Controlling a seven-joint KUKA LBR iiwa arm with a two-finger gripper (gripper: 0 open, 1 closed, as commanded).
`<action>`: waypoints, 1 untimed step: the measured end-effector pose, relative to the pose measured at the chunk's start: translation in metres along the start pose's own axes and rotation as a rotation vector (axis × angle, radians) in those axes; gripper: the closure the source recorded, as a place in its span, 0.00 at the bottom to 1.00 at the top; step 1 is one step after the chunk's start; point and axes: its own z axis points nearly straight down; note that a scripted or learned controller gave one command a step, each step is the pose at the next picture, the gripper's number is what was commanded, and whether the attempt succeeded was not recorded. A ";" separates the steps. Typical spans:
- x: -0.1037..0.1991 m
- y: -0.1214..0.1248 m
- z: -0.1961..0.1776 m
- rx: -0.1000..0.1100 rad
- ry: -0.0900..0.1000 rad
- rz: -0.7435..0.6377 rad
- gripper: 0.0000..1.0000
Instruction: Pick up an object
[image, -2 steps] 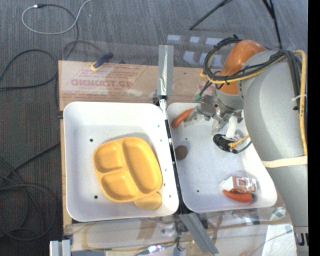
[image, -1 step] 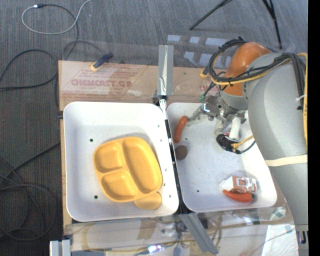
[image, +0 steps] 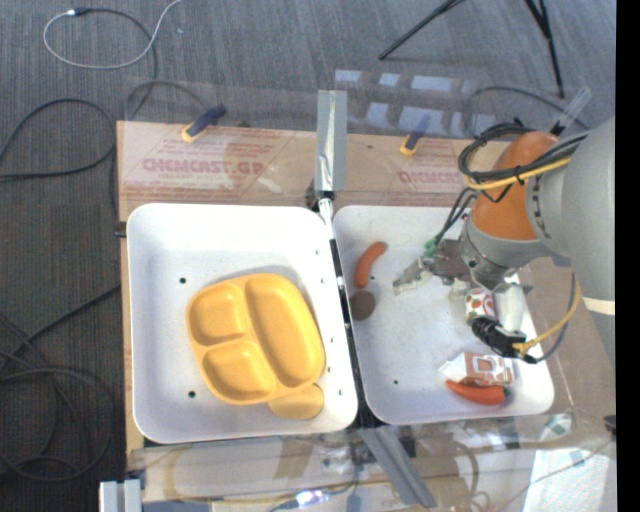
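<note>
In the right bin (image: 400, 400) lie an orange-red sausage (image: 370, 262), a brown round piece (image: 362, 304), a red chili (image: 477, 392), a white-and-red packet (image: 488, 368) and a small red-and-white item (image: 480, 301). My gripper (image: 412, 274) hangs over the upper middle of this bin, pointing left, just right of the sausage. It is open with nothing between its fingers. The grey arm with its orange band (image: 505, 200) comes in from the right and hides the bin's upper right corner.
The left bin (image: 150, 300) holds a yellow divided tray (image: 258, 335) with a yellow rounded piece (image: 298, 402) tucked at its lower edge. A metal divider (image: 335, 270) separates the bins. Cables (image: 505, 340) trail from the wrist over the right bin.
</note>
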 end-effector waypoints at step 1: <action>0.030 0.061 0.002 0.024 -0.007 -0.045 0.00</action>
